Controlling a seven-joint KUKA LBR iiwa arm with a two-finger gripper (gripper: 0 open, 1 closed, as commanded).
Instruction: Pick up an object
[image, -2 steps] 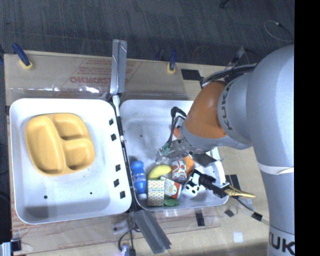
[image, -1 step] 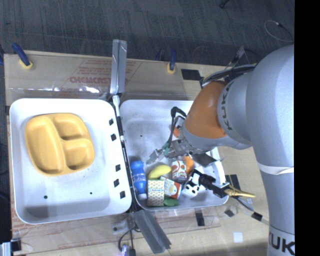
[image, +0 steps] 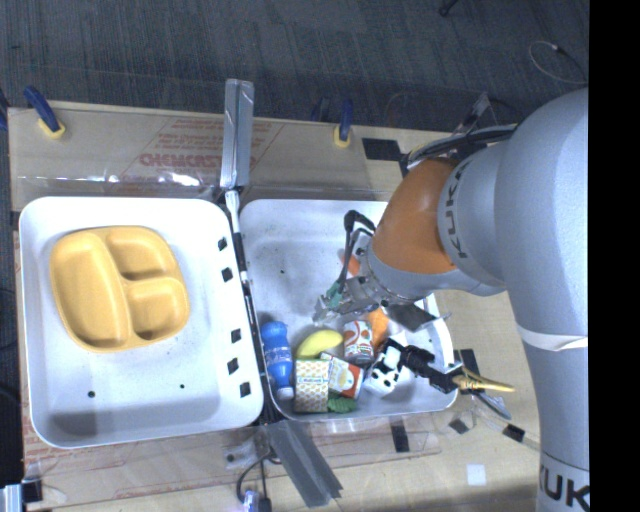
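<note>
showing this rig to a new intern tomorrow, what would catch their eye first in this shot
The big grey arm with its orange band dominates the right side, bending down over the right white bin. Next is the yellow three-compartment plastic tray lying alone in the left white bin. Then the jumble of small colourful items at the right bin's near edge, among them a blue plastic bottle and a yellow banana-like piece.
</note>
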